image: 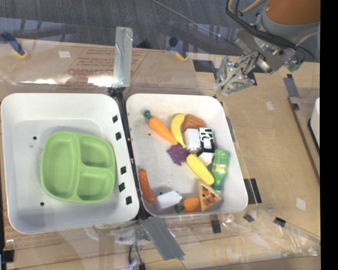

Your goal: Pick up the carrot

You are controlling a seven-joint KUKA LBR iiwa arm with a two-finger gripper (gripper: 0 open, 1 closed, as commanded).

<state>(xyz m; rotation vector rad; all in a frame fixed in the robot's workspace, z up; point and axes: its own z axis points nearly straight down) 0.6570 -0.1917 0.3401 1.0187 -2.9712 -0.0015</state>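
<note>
We log the contents from left to right, placing each against the pincer (232, 79), which hangs above the bench just past the far right corner of the right bin (231, 129).

- Left bin (11, 151): far left of the pincer and nearer the camera. Holds one green tray (77, 166) with three compartments.
- Tape strip (122, 58): grey, upright at the far end of the seam between the bins, well left of the pincer.
- Sausage (145, 185): reddish, by the right bin's left wall, left of and well below the pincer.
- Carrot (160, 128): orange with a green top, lying aslant in the far left part of the right bin, green end toward the far left corner. It is left of the pincer and apart from it.
- White block (169, 199): near front wall.
- Grapes (178, 154): purple, just past the carrot's tip.
- Banana (177, 129): beside the carrot, touching a brown item (194, 121).
- Corn (199, 169): yellow, mid-bin.
- Pizza slice (209, 197): front right corner.
- Green bottle (219, 167): by the right wall, below the pincer.
- Pincer: metal fingers point down and left; we cannot tell whether they are spread or pressed together. Nothing shows between them.
- Arm (287, 7): grey and orange, at the top right.
</note>
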